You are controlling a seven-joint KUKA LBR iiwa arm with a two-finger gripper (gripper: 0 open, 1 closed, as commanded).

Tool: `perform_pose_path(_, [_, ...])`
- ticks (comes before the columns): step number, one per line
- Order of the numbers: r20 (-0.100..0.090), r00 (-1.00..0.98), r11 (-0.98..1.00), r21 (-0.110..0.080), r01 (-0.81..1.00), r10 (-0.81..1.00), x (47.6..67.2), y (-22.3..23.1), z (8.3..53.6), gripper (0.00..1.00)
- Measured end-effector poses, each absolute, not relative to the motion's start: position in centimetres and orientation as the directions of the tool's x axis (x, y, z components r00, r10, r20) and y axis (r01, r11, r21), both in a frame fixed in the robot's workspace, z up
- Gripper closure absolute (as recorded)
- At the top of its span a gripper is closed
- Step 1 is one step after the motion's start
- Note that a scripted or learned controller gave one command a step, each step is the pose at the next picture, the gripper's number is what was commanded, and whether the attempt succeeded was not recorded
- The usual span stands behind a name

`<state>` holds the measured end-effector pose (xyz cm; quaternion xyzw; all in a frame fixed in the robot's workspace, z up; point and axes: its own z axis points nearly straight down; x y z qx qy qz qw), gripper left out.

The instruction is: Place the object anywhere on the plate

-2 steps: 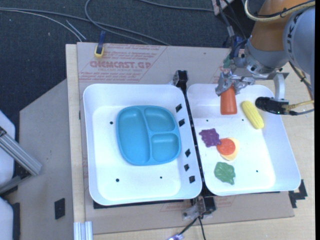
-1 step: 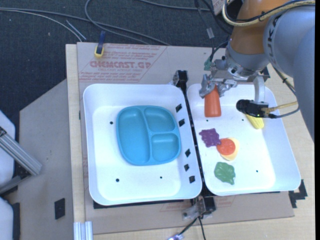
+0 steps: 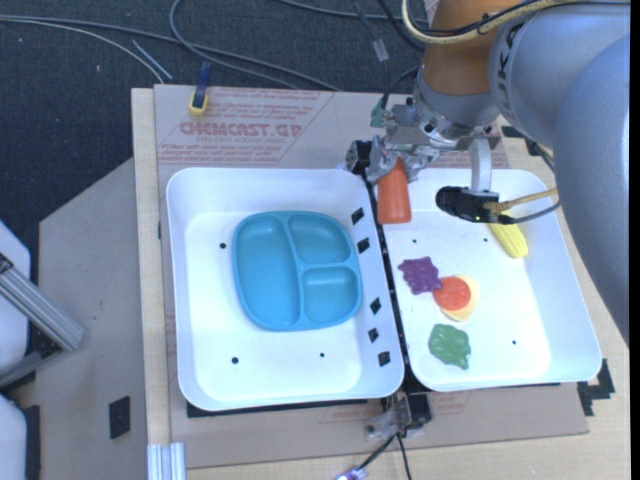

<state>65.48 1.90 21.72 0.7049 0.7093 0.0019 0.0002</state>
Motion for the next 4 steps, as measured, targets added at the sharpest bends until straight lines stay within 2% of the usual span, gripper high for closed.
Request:
perform_pose_path(1, [0.002,-0.006,0.006,0.002,1.000,1.000,65.6,7.0,23.0,1.00])
perform_pose_path(2, [0.002,-0.005,0.005,-0.004,1.000,1.000,64.7,11.7,22.3,1.00])
perform_pose_path(3, [0.002,-0.004,0.004,0.002,1.000,1.000,65.6,16.8,21.8,1.00])
perform_pose_path(4, [0.001,-0.002,0.002,0.001,1.000,1.000,65.6,16.6,21.8,0.00])
